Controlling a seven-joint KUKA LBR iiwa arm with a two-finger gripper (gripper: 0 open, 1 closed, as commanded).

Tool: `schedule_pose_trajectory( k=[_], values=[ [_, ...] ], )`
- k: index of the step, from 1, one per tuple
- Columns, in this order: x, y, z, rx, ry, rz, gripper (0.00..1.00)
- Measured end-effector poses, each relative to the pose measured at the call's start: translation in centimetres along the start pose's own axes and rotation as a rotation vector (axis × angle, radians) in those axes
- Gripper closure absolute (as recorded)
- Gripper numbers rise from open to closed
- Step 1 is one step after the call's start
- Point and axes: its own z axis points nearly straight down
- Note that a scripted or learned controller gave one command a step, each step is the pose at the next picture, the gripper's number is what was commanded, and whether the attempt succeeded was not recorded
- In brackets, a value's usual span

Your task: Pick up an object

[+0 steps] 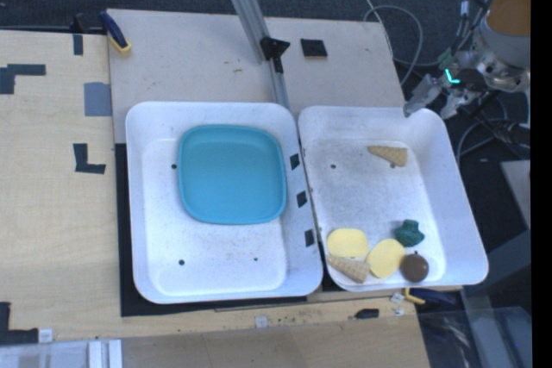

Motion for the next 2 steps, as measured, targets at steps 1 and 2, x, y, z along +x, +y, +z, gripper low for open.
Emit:
schedule_pose_trajectory(
  k=[1, 2],
  values=[
    [0.0, 0.0, 0.0, 0.000, 0.000, 0.000, 0.00],
    [-0.1, -0.2, 6.3, 0.005, 0.001, 0.000, 0.00]
  ],
)
